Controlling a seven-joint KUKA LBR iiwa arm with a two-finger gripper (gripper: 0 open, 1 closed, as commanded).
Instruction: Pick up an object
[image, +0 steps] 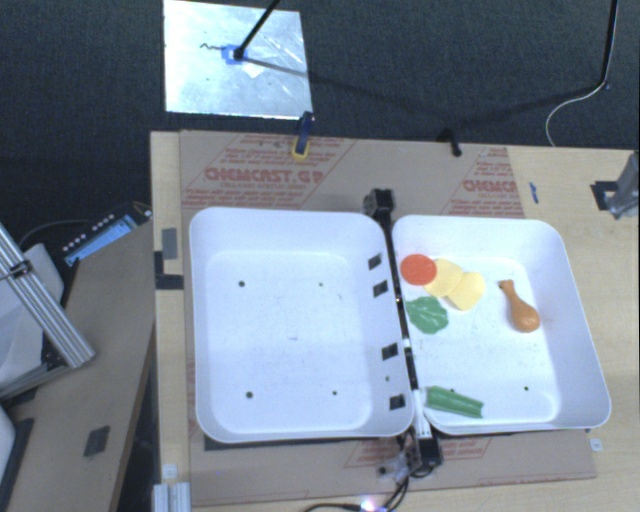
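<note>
Bench (560, 170), left bin (290, 225), right bin (572, 335) holding red disc (418, 268), yellow pieces (458, 286), green leaf (428, 315), drumstick (520, 308), green pod (455, 403)

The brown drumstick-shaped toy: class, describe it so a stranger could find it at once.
Start at the right-hand white bin. Look toward its right side, apart from the cluster of flat pieces near the divider. There lies the drumstick toy, the bin's only brown item, with a thin handle and a rounded bulb.

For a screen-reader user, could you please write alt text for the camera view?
Two shallow white bins sit side by side on a bench. The right bin holds an orange disc, two pale yellow pieces, a green leaf shape, a brown drumstick and a green pod.
</note>
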